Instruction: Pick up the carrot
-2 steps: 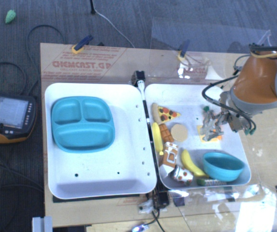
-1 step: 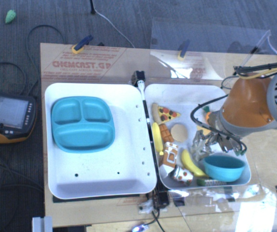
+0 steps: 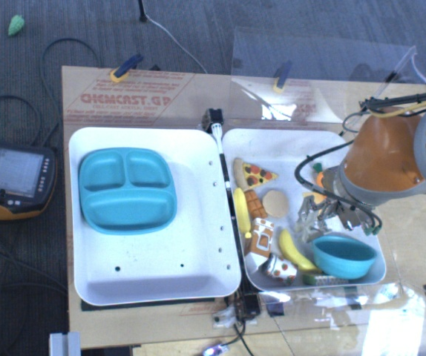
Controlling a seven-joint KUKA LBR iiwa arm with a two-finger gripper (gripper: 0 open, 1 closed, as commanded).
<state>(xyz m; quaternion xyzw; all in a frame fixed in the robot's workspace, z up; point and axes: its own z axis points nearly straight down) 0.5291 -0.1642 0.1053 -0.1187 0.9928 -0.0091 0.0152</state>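
Note:
The carrot (image 3: 318,176) lies in the right bin (image 3: 287,141), near its right side. I see only a bit of its orange body and green top, because the arm's orange band (image 3: 382,154) covers the rest. My gripper (image 3: 324,218) hangs low in the right bin, just in front of the carrot's visible end and behind the blue bowl (image 3: 344,255). Its metal parts are a blur against the bin floor, and nothing shows clearly in its grasp.
The right bin also holds a pizza slice (image 3: 255,173), a waffle piece (image 3: 253,202), a round cookie (image 3: 276,202), two bananas (image 3: 240,211) (image 3: 295,250) and small toys at the front. A blue divided plate (image 3: 127,190) sits in the left bin (image 3: 153,273).

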